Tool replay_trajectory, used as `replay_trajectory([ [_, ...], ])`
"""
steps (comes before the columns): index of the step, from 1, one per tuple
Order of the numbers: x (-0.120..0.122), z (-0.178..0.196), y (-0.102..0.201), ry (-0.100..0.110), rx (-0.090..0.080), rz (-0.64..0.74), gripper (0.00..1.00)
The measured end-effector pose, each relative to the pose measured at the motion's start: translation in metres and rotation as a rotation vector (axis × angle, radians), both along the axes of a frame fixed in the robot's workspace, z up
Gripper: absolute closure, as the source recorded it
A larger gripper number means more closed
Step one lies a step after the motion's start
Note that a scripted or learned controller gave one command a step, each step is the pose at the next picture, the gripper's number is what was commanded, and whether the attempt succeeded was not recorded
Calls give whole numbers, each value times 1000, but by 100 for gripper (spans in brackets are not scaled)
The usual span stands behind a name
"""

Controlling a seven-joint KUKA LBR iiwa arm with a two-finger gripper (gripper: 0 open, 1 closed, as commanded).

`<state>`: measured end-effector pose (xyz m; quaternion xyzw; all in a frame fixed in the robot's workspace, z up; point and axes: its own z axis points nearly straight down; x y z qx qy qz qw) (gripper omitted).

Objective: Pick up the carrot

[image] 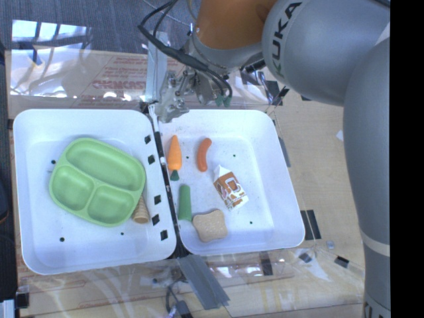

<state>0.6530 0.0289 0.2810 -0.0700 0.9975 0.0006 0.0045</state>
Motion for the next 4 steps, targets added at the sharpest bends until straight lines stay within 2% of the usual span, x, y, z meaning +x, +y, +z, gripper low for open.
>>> replay_trajectory([
  [1, 3, -23, 84, 8, 0, 17, 100],
  [2, 4, 8, 136, 4, -2, 172, 100],
  [4, 4, -29, 188, 9, -5, 790, 100],
])
